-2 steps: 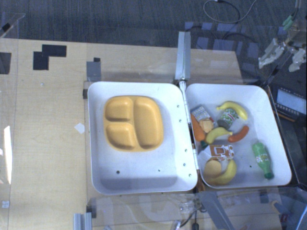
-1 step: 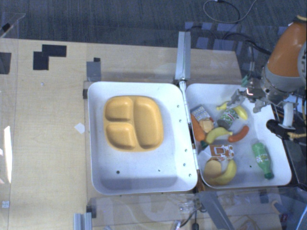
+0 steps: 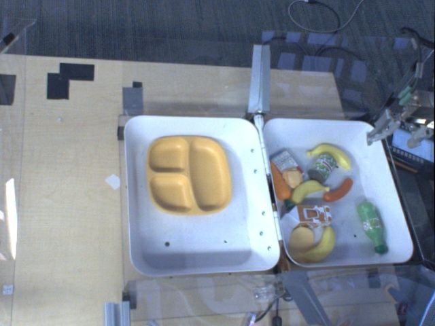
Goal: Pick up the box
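A small white and orange box [image 3: 314, 214] lies flat in the right bin [image 3: 391, 175], near its front left. It rests between a yellow banana [image 3: 307, 189] behind it and a round yellow fruit with another banana [image 3: 314, 242] in front. A second small carton, grey and red [image 3: 285, 161], lies near the bin's left wall. My gripper [image 3: 385, 125] hangs over the bin's far right corner, well away from the box, with nothing seen in it.
The right bin also holds a green can [image 3: 326, 168], a banana [image 3: 331, 153] behind it, an orange-red sausage shape [image 3: 339, 189], a carrot [image 3: 281, 184] and a green bottle [image 3: 371, 226]. A yellow divided plate [image 3: 189, 174] sits in the left bin [image 3: 197, 250].
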`<state>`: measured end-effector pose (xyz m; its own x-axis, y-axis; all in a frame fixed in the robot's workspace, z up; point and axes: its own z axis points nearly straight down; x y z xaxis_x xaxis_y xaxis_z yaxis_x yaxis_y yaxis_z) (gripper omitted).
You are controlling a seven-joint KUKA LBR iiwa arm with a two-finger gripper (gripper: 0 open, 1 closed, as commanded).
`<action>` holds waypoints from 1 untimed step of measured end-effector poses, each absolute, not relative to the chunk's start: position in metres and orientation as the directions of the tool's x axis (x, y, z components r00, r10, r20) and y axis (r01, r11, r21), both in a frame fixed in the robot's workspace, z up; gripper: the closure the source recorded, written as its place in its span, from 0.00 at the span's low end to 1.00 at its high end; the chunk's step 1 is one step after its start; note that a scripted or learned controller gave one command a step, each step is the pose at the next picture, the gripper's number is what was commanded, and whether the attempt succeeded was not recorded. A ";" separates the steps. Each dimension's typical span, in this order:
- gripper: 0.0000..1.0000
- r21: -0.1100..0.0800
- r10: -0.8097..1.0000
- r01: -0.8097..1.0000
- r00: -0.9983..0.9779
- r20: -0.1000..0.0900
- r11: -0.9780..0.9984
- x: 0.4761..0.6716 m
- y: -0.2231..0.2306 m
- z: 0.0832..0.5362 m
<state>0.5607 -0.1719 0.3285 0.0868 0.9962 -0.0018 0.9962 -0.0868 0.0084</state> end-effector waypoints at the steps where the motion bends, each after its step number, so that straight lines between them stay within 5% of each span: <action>1: 0.00 0.024 0.999 0.999 0.038 -0.004 -0.038 0.597 -0.173 0.131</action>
<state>0.5972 -0.1734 0.1310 0.0378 0.9993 -0.0041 0.9990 -0.0377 0.0244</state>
